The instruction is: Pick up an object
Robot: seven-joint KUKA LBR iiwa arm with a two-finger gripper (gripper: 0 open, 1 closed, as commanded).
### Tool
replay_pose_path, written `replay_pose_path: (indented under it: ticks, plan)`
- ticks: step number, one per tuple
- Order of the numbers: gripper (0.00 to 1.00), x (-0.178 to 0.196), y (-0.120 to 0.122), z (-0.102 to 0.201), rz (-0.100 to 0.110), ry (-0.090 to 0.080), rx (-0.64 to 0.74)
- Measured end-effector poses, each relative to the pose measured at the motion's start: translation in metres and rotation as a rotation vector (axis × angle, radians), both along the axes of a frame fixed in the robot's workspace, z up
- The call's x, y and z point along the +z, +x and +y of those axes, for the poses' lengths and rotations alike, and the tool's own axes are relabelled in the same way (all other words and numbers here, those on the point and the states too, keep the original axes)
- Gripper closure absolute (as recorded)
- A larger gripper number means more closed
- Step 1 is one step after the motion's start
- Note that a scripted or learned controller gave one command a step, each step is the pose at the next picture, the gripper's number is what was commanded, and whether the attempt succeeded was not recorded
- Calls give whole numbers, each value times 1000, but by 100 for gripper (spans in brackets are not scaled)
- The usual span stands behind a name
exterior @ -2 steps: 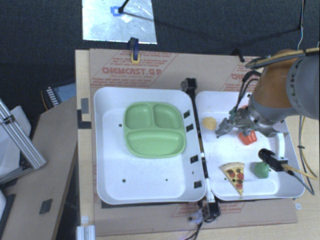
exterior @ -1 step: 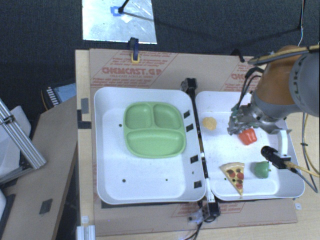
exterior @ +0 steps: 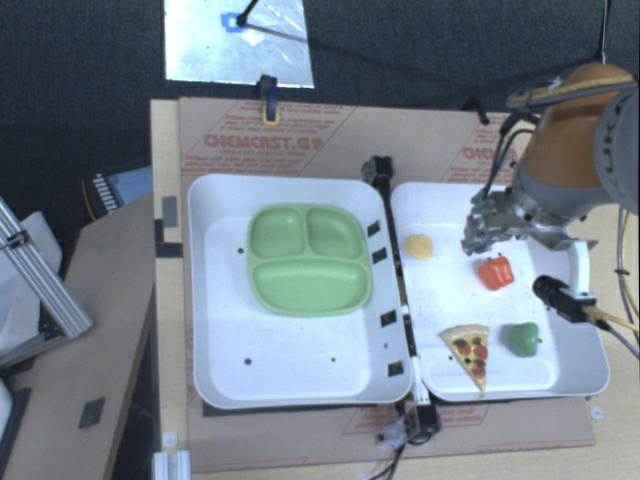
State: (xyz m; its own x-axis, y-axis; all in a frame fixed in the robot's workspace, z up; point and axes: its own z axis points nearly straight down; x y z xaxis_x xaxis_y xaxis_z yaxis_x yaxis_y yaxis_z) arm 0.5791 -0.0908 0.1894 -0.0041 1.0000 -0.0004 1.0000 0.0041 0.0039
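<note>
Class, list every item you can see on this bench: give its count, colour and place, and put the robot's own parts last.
bins: two, white, side by side on the bench
divided plate: one, light green, in the left bin
round yellow piece: one, yellow, right bin near the divider
red toy pepper: one, red, right bin, just below the gripper
green toy pepper: one, green, right bin, near corner
toy pizza slice: one, yellow and red, right bin, front edge
gripper: one, grey, over the right bin
arm: one, grey with orange band, from the right
</note>
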Motion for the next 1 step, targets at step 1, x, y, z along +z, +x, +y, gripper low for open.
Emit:
replay_pose_path:
  ticks: [1]
  plan:
    - [100,63,6,-2,-3,-1,0]
